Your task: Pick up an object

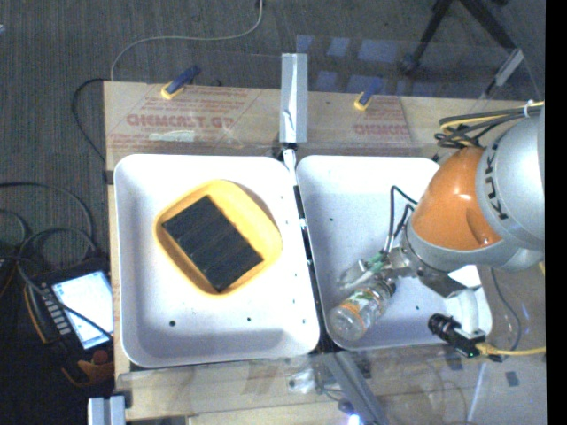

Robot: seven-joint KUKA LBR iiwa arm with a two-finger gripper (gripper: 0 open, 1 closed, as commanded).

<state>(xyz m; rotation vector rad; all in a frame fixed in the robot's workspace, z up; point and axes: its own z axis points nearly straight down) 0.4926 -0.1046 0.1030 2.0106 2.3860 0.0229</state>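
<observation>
Fixed overhead camera, slanted down, both bins [133, 237] framed

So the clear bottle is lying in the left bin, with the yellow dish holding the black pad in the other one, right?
Not quite. The camera view shows the clear bottle lying in the right bin, near its front edge, close to the hand. The yellow dish with the black pad sits in the left bin.

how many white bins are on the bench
2. The left bin holds a yellow dish with a black pad; the right bin holds a clear bottle beside the arm.
</observation>
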